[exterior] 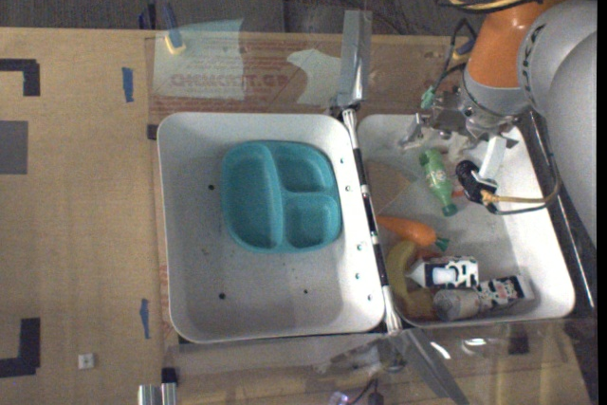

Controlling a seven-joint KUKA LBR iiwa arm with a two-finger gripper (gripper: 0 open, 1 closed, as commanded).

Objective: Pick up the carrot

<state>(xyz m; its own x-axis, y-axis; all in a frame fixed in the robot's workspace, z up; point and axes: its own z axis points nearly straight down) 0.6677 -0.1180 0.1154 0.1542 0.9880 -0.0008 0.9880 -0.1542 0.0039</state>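
The carrot [408, 229] lies in the right bin [541, 247], near that bin's left wall and about halfway down it, its thick orange end pointing left and its narrow end reaching toward a small green tip on the right. Nothing grips it. Just below it and touching or nearly touching sits a banana [403, 275], curved along the left wall (yellow, with a darker patch low down). Beside the banana, toward the bin's lower edge, rest a small carton with black and white patches [448, 273] and a longer grey packet [479, 297] lying on its side; the two overlap, and I cannot tell which sits on top.

Up from the carrot, well apart from it, a green bottle [437, 177] lies tilted in the upper part of the same bin. The jaws [446, 134] hang over that upper area, just above the bottle's top end; whether they are open or closed cannot be made out, since the metal parts blur together there. The arm [531, 43] comes in from the right, with its orange band above the wrist.

The left bin [190, 280] holds a teal divided tray [281, 195] lying flat near its middle. Both bins sit side by side on the brown surface [76, 232].
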